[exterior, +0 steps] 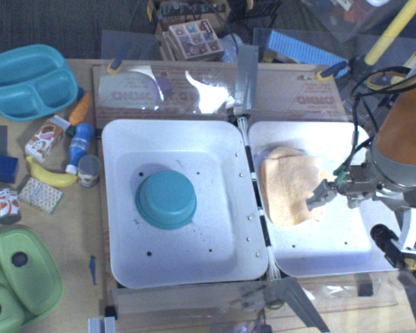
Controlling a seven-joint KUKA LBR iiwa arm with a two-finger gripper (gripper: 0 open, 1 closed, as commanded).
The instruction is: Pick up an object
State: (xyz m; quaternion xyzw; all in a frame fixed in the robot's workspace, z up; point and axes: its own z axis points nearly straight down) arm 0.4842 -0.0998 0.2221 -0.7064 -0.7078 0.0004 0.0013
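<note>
Grey metal fingers [317,198] sit low in the right-hand shallow white bin [347,248], reaching in from the right and ending at the right edge of a tan, soft-looking folded cloth [288,184]. Whether they are spread, pressed together, or pinching a fold of the cloth cannot be told: they are small, dark and angled away, and their tips merge with the fabric's shadow.

The likeliest failure, judging from this, is a shallow bite. The fingers meet the cloth at its very edge, so they may catch only a thin top layer that slides free as the arm rises, or close on nothing at all. A limp cloth can also drag instead of lifting, bunching against the bin's wall near the divider. If the tips press too far down, they could scrape the bin floor.

The cloth itself lies in the left half of the right bin, just beside the wall shared with the other bin. It looks like towel fabric, pale beige, roughly rectangular with rounded, slumped corners, and thick enough to stand a little above the floor.

Further out, the left shallow white bin [118,207] holds a round teal plastic bowl [166,198] turned upside down. On the wooden surface [76,220] to the left lie a yellow banana [50,174], a blue bottle [78,146], and a teal divided tray [31,78].
</note>
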